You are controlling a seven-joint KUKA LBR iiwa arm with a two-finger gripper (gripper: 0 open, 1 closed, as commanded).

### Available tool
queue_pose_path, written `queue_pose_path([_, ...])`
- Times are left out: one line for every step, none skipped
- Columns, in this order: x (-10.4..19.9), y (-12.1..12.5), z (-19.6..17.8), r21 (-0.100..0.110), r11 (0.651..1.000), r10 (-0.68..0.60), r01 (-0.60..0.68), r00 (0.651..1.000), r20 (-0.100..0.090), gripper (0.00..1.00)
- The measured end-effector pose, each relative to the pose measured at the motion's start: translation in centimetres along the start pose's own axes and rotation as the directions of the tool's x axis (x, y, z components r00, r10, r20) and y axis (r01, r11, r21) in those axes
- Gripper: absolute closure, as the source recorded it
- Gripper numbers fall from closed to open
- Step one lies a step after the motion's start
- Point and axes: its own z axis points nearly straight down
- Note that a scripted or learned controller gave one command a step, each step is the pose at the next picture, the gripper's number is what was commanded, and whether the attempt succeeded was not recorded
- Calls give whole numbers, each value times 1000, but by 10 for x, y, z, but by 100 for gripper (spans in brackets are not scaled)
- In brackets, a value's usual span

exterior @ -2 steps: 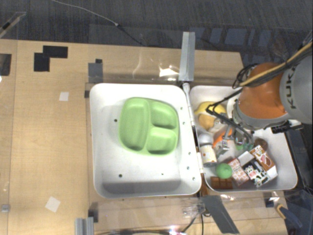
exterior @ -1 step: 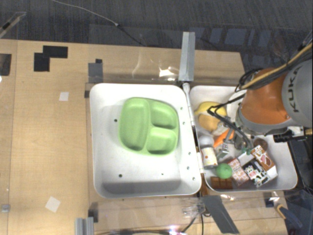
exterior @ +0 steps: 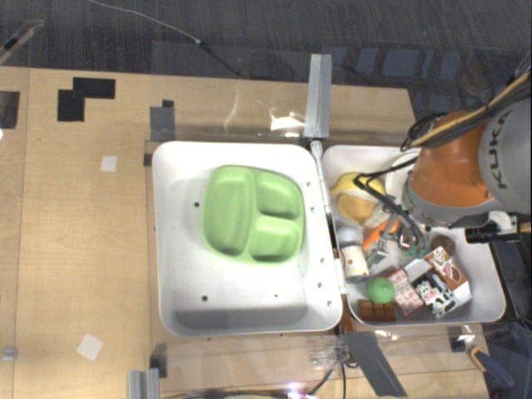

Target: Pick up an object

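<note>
The arm (exterior: 453, 169) came in from the right of the frame and hung over the right bin (exterior: 492, 302), its orange band covering that bin's upper right part. The gripper (exterior: 397, 233) sat low among the clutter at the bin's middle; whether it was clenched or released could not be told, since cables and objects hid its tips.

Around it lay a yellow item (exterior: 356, 199) at the upper left, a small white bottle (exterior: 354, 260) along the left wall, a green ball (exterior: 381, 290) lower down, and printed packets (exterior: 432, 285) at the lower right. A brown piece (exterior: 376, 311) rested against the front wall. These crowded the gripper on every side.

The left bin (exterior: 179, 223) held a green divided tray (exterior: 253, 214), upside down, near its upper middle, with bare white floor around it, most of it below and left. A metal divider (exterior: 317, 98) stood between the bins at the top.
</note>
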Motion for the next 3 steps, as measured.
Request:
queue_pose_path([-10,4,0,9,999,50,-50,999,2,0])
queue_pose_path([4,-6,0,6,968,251,-251,968,11,0])
queue_pose_path([-24,-1,1,5,938,345,-345,938,3,0])
